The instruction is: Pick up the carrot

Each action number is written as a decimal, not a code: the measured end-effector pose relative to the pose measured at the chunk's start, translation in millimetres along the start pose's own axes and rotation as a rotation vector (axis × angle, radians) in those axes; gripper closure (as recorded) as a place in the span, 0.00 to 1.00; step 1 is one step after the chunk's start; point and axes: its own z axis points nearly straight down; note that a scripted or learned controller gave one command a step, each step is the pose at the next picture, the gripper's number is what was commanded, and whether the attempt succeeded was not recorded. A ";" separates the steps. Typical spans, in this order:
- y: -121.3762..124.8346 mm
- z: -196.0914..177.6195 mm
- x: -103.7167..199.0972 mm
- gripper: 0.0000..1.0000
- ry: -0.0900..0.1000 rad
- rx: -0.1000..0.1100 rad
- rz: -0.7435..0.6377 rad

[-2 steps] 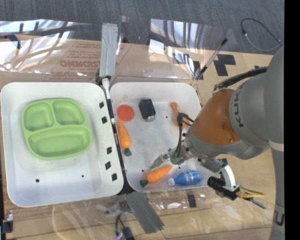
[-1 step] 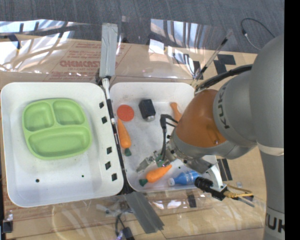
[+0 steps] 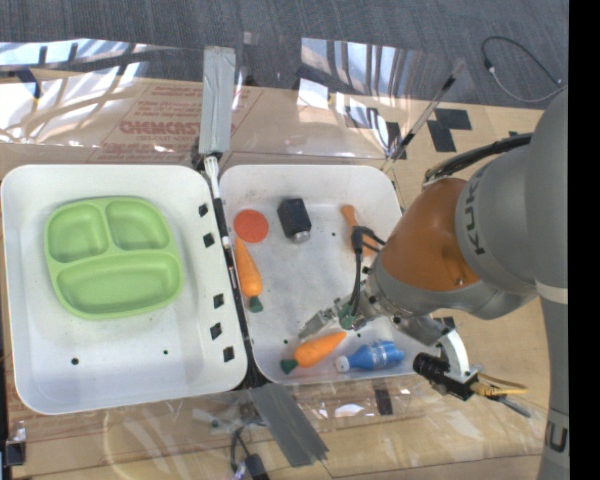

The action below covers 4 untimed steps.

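While the grey arm (image 3: 480,238) is reaching in from the right over the right bin (image 3: 390,193), its gripper (image 3: 332,318) is hanging low near the bin's front edge, just above the thick end of a carrot (image 3: 318,349) that is lying on the bin floor at a slant, its green tip (image 3: 288,365) pointing toward the front left corner. The fingers are looking slightly parted and are closing on nothing; the carrot is lying below them rather than between them, though whether they are touching it is too fine to tell. A second carrot (image 3: 247,270) is lying along the left wall of the same bin, below a red disc (image 3: 250,226), and a blue bottle (image 3: 372,356) is lying just beside the nearer carrot's thick end. A black block (image 3: 294,218) is sitting toward the back, and the left bin (image 3: 20,298) is holding a green divided plate (image 3: 110,256). The carrot is probably a light, stiff plastic toy with a smooth, tapering skin, so it is likely to slip out toward the narrow end; taking it across the thick middle, with the fingers square to its length, seems the safest hold, keeping clear of the bottle.
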 end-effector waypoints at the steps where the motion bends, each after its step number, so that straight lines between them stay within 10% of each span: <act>1: 17.0 1.1 43.4 0.00 0.002 0.002 -0.026; 2: -5.4 -0.2 -13.3 0.00 -0.001 -0.001 0.013; 3: 13.2 0.9 33.6 0.00 0.002 0.001 0.035; 4: 14.0 -5.8 32.6 1.00 0.004 0.005 0.030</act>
